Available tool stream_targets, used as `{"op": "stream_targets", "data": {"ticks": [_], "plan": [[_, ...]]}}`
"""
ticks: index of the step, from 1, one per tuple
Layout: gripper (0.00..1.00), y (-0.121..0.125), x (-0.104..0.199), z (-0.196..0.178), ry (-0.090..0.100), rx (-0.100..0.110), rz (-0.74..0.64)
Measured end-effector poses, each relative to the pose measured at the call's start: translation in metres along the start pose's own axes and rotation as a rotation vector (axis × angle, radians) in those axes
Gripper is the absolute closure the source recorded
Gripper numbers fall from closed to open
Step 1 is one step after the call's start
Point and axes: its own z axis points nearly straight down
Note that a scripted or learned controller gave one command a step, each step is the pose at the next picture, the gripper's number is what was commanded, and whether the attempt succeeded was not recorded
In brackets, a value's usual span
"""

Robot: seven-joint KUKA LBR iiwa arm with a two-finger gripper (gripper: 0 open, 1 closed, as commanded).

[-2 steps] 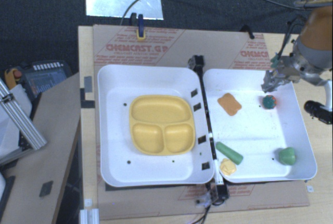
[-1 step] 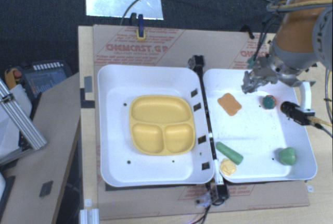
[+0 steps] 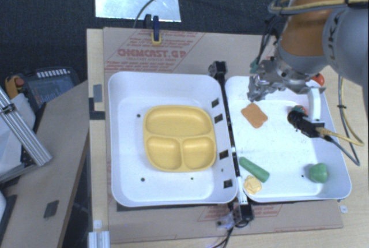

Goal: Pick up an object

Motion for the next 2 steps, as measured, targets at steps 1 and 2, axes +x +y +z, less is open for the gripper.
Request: {"op": "stream_targets", "data": {"ticks": [1,2], "plan": [[1.00,0.011,0.057,0.009,0.000,0.000,0.000],[1.00,0.010,0.104,0.020,0.000,0.001,0.001]]}}
